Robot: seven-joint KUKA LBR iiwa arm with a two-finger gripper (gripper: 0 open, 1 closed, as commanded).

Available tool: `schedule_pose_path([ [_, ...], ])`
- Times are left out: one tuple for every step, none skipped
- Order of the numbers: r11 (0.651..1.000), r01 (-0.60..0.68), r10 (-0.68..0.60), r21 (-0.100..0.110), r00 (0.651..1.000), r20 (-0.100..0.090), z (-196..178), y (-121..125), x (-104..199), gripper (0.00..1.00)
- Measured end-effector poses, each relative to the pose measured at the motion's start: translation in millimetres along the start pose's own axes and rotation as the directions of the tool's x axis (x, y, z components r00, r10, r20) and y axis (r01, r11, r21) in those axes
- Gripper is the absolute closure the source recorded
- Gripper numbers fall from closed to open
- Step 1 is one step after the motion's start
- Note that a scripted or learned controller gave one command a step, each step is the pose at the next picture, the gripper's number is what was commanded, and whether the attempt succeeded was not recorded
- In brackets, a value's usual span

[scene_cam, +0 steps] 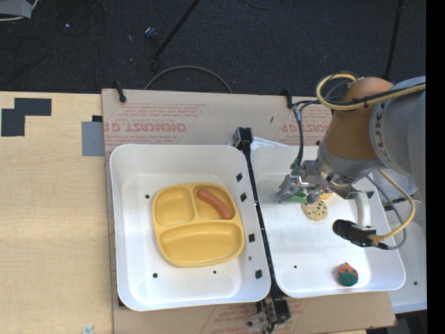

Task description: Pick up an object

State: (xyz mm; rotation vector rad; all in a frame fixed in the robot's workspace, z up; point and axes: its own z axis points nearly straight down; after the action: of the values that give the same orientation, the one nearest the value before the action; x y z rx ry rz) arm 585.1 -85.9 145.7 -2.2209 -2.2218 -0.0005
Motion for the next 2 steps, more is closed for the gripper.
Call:
schedule_pose_path([
  [1.0,0.001,-0.001,-0.001,1.0,0.0,-55.7,-6.0,6.7,1.0],
  [1.0,0.0,0.0,-0.003,1.0,0.001,-116.7,1.7,4.9,1.0],
])
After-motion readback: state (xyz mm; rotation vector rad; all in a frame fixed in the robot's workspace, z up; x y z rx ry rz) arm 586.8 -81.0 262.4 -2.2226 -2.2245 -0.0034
